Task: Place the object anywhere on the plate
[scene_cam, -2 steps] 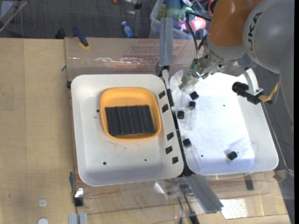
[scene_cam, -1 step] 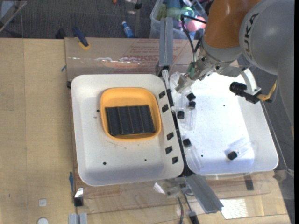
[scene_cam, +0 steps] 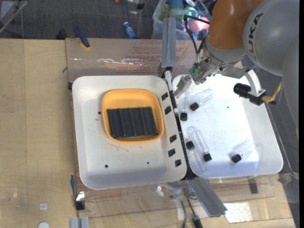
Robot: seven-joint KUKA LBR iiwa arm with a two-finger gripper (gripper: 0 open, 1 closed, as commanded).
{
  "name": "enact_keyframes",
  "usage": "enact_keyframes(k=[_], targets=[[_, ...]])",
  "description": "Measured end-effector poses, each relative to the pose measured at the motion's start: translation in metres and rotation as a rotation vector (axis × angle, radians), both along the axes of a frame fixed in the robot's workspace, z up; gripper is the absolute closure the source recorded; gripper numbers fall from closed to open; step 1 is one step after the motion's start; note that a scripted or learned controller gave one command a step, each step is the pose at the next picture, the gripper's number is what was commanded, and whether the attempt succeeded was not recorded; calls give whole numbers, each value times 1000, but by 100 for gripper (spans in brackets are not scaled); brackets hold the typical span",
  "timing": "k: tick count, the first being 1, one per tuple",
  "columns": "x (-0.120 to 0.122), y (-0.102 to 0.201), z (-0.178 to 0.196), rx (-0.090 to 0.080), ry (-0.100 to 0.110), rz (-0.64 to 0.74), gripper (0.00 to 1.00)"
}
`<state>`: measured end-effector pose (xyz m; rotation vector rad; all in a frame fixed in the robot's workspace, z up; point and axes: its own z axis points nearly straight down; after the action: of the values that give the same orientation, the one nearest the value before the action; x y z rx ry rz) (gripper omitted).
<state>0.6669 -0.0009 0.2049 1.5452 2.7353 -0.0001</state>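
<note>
A yellow plate (scene_cam: 133, 98) lies in the left white bin (scene_cam: 90, 160). A black ribbed block (scene_cam: 132, 122) rests flat on the plate. Several clear vials with black caps lie in the right white bin (scene_cam: 266, 146): one (scene_cam: 200, 99) near the back, one (scene_cam: 198, 142) in the middle and one (scene_cam: 243, 152) at the front right. My gripper (scene_cam: 194, 76) hangs over the back left corner of the right bin, just right of the divider between the bins. A pale, clear piece (scene_cam: 182, 83) shows at its tip; what it is stays unclear.
Black clips (scene_cam: 172, 139) line the seam between the two bins. A grey post (scene_cam: 167, 46) stands behind the seam, close to my gripper. The arm's orange band (scene_cam: 230, 18) and grey body cover the back right. Clutter sits beyond the bench's far edge.
</note>
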Motion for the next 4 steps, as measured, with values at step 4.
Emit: enact_keyframes(k=[4], targets=[[-5, -65, 54, -2, -8, 315, 100]])
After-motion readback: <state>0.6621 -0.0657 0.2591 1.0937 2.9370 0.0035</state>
